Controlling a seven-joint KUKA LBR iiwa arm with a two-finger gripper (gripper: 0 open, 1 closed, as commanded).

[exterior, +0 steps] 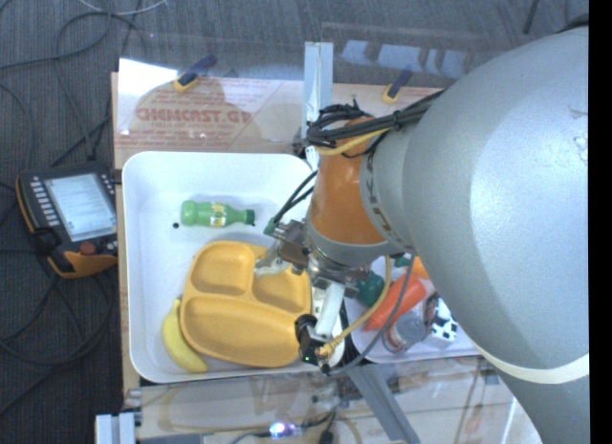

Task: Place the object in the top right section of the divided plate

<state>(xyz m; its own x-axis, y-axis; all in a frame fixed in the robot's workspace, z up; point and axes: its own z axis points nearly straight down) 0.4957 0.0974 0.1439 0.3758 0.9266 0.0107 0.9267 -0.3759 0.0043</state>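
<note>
A: Item one, and I'm judging it the likeliest task thing: green bottle (215, 213), lying on its side in the left bin (153, 184) on the table. It is sitting centre-left of the frame, just above the yellow divided plate (234, 322) and apart from it.

B: Handling?

A: I'm rating it light, stiff plastic, smooth and inclined to roll. I'm advising a hold across the mid-body at the label, not at the cap.

B: Jaws?

A: The arm (344, 203) is hanging over the plate's top right section (284, 291), just right of centre. Whether the jaws are open or closed, I cannot tell.

B: Relation?

A: The bottle is lying up-left of the jaws, near but apart, cap pointing toward them.

A: Item two: banana (180, 344), pressing against the plate's lower-left rim.
</note>
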